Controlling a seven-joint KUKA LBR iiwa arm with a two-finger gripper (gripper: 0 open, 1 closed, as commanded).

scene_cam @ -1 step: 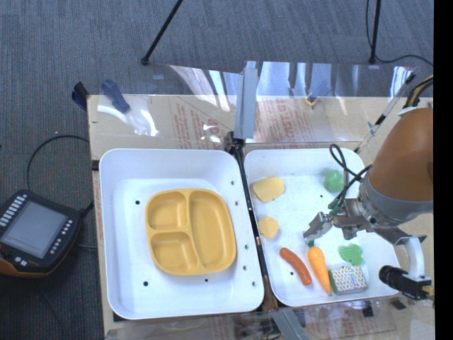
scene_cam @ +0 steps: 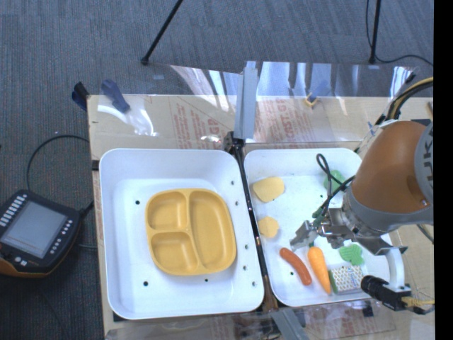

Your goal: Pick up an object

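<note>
On the floor at far left lies a pendant [scene_cam: 32,232] with a grey screen. Next, the left bin [scene_cam: 120,190] holds a yellow tray [scene_cam: 191,231] with three compartments, lying flat near the bin's middle. Past the divider, the right bin [scene_cam: 297,163] holds the food pieces: a pale yellow slice [scene_cam: 269,188] near its upper left, a smaller yellow piece [scene_cam: 268,226] just below it, then a sausage [scene_cam: 295,265] and a carrot [scene_cam: 319,268] lying side by side near the front edge, close but apart. A green piece [scene_cam: 350,253] sits just right of the carrot's top, and a checked block [scene_cam: 345,278] lies below it. The gripper [scene_cam: 306,235] hangs low over the bin, just above the sausage and carrot, its fingers slightly apart with nothing between them. Behind it rises the arm [scene_cam: 389,179], its orange band covering the bin's right side.
</note>
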